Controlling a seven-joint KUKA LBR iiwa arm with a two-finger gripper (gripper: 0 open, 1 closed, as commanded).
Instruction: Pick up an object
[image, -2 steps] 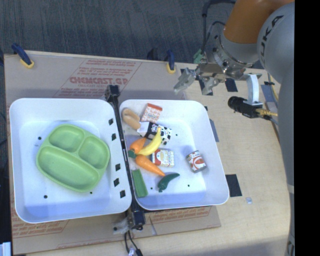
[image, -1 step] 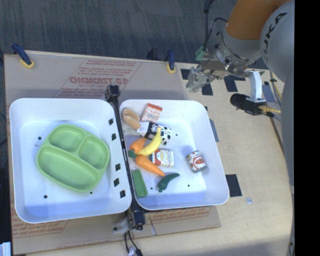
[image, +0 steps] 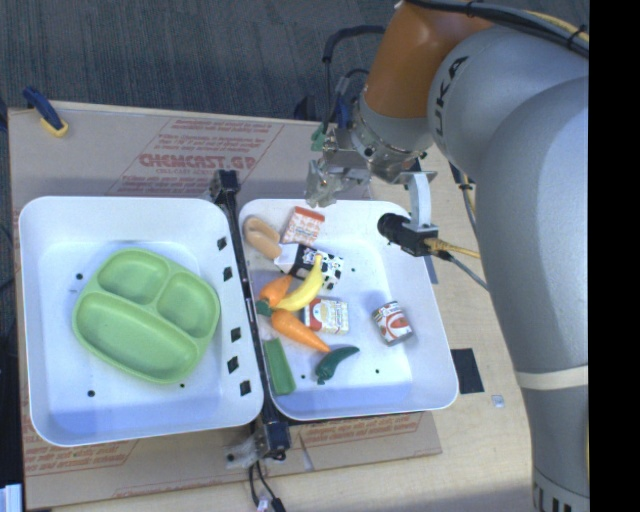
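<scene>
**Arm over far edge of right bin, nothing gripped**

Red print on the flat brown cardboard sheet (image: 200, 150) under the bins reads roughly "CHEMCAST GP"; smaller lines below it are too blurred to read. Dark letters "KU" show on the big smooth grey arm (image: 500, 130), next to its glossy orange band.

The metal two-finger gripper (image: 328, 185) hangs over the far rim of the right shallow white plastic bin (image: 425, 375). Fingers point down, slightly parted, with nothing between them.

Pickable items all lie in the right bin, clustered toward its left half:
- small white packet with red-orange label (image: 301, 225), text unreadable, just below the gripper
- tan bread-like roll (image: 262, 236), beside the packet
- yellow plastic banana (image: 306, 288), curved, lying over a black-and-white patterned item (image: 328, 268)
- orange plastic carrot (image: 298, 330), tapered
- white pouch with red print (image: 328, 315), unreadable, touching the carrot
- small red-and-white can (image: 393, 322), tilted, apart from the pile
- dark green pepper-shaped toy (image: 334, 362)
- green stick-shaped piece (image: 279, 366) along the left wall

The left shallow white plastic bin (image: 40, 300) holds a light green divided plastic plate (image: 146, 315), three compartments, matte, rounded.

A black clip (image: 226, 184) sits at the far end of the seam between the bins. Blue-and-yellow clamp (image: 46, 112) at the cardboard's far left corner.
</scene>
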